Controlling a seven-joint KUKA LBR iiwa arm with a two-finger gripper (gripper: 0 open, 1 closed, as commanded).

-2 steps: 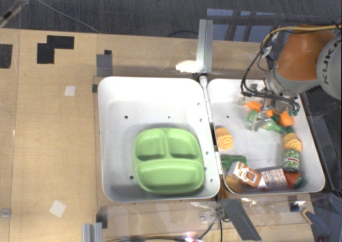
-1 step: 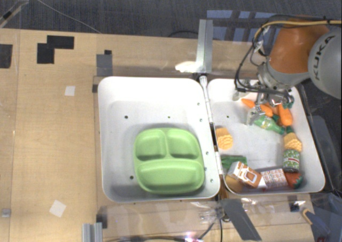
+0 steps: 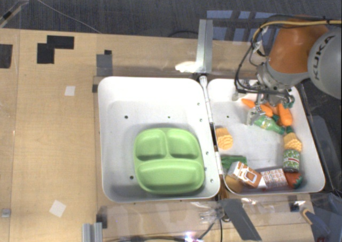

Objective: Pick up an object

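Note:
My gripper (image 3: 265,104) hangs low over the far part of the right bin (image 3: 240,129), under the grey arm with its orange band (image 3: 291,48). Right beneath and around it lie small orange carrot-like toys (image 3: 248,103) and a second orange piece (image 3: 286,114), with a green leafy toy (image 3: 265,123) just in front. The gripper's body hides where it meets these toys, so I cannot say whether anything is held.
The left bin (image 3: 115,129) holds a green divided plate (image 3: 168,161). In the right bin lie an orange round toy (image 3: 224,139), a green flat piece (image 3: 233,161), a small carton (image 3: 246,176), a packet (image 3: 272,178) and a can (image 3: 292,158).

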